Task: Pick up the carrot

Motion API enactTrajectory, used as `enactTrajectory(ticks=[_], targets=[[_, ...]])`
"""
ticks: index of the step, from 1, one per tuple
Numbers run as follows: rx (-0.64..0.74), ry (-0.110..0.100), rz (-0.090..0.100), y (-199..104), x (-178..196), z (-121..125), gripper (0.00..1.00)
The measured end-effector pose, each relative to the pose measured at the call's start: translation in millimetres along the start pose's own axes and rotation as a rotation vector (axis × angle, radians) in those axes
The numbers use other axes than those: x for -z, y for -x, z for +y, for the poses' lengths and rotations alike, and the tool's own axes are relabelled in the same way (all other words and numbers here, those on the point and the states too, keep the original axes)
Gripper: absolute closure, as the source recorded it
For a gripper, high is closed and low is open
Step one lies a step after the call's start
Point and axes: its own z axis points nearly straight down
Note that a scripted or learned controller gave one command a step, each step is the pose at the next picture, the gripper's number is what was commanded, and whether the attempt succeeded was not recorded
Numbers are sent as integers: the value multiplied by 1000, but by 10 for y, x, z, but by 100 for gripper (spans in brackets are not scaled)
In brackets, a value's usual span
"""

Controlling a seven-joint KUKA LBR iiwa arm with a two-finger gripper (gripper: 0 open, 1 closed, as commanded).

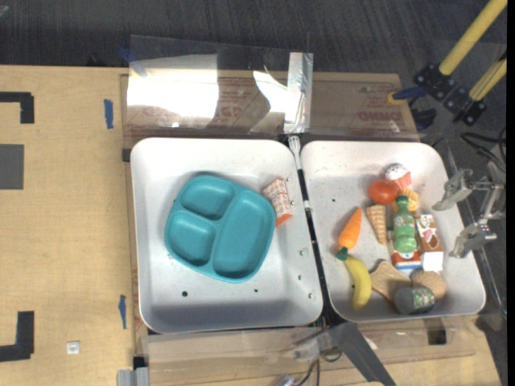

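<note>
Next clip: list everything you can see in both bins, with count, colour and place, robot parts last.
divided plate: 1, teal, middle of left bin
small packet: 1, red and white, at the plate's upper right edge
carrot: 1, orange with green tip, left part of right bin
banana: 1, yellow, just below the carrot
tomato: 1, red, upper middle of right bin
bottle: 1, green, upright in view, below the tomato
other toy foods: several, mixed colours, packed too close to count, right part of right bin
hand: 1, metallic grey, over the right bin's right edge, apart from the carrot
</note>
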Motion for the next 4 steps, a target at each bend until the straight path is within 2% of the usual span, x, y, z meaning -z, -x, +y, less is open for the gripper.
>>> enactTrajectory(ticks=[1,2,3,4], targets=[[123,5,8,-221,-1187,478,0],[152,5,1,565,-1574,1037,0],[208,1,-5,588,-1752,993,0],[210,-2,-22,639,-1615,1012,100]])
